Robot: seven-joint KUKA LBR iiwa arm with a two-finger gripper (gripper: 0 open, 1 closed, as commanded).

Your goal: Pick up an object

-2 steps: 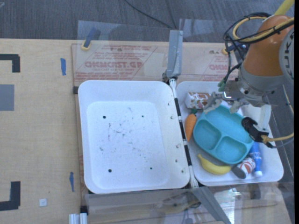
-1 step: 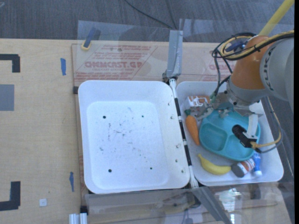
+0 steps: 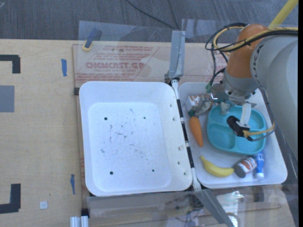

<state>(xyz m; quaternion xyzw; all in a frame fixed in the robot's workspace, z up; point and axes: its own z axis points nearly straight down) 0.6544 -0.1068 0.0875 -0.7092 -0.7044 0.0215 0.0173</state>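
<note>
Arm: grey, with an orange band (image 3: 248,51), reaching in from the right over the right bin (image 3: 279,176).
Gripper (image 3: 222,105): low over the far-left part of the right bin, at the far edge of the blue divided plate (image 3: 234,136); whether the fingers are wide or narrow cannot be told, since the wrist hides them.
Carrot (image 3: 196,130): lying just left of the plate, near the gripper.
Banana (image 3: 216,168): near side of the right bin.
Small can (image 3: 245,166): right of the banana, perhaps touching a blue tube (image 3: 259,166).
Left bin (image 3: 128,136): white, speckled with marks.
Desk (image 3: 38,141): pale wood.
</note>
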